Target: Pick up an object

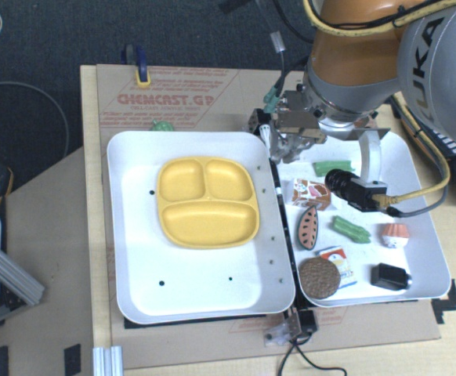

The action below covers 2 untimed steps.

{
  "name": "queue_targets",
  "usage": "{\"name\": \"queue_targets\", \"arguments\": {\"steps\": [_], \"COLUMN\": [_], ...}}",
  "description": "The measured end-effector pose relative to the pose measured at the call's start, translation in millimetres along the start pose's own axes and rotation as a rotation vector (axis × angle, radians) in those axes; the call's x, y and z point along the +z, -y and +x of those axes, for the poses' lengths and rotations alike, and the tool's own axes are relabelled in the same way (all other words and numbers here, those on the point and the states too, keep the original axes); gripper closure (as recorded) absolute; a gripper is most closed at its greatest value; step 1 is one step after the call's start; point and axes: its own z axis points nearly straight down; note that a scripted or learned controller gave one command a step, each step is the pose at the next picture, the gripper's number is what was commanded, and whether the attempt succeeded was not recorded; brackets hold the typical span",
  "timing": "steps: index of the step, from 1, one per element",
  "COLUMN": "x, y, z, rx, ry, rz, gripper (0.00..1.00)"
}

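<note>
My gripper (pixel 294 149) hangs over the far left corner of the right bin (pixel 430 249), close to the wall shared with the left bin. Below it in the right bin lie a small printed packet (pixel 310 193), a watermelon slice toy (pixel 308 227), a green pod (pixel 351 229), a flat green piece (pixel 334 167), a round brown cookie (pixel 320 276), a black block (pixel 390 276) and a small pink and white piece (pixel 396 235). Nothing is seen between the gripper's tips.
A yellow divided plate (pixel 208 202) lies in the left bin (pixel 134 272). A black cylinder with a yellow cable (pixel 353 190) juts from the wrist over the right bin. The arm's bulk covers the right bin's far edge. A red and white packet (pixel 339 261) overlaps the cookie.
</note>
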Motion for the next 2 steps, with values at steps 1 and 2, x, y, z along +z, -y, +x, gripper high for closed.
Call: {"name": "queue_targets", "arguments": {"steps": [1, 2], "x": [48, -78], "y": [41, 66], "z": [13, -7], "rx": [-0.001, 0.0], "ry": [0.0, -0.001], "rz": [0.003, -0.016], "gripper": [1.0, 1.0]}}
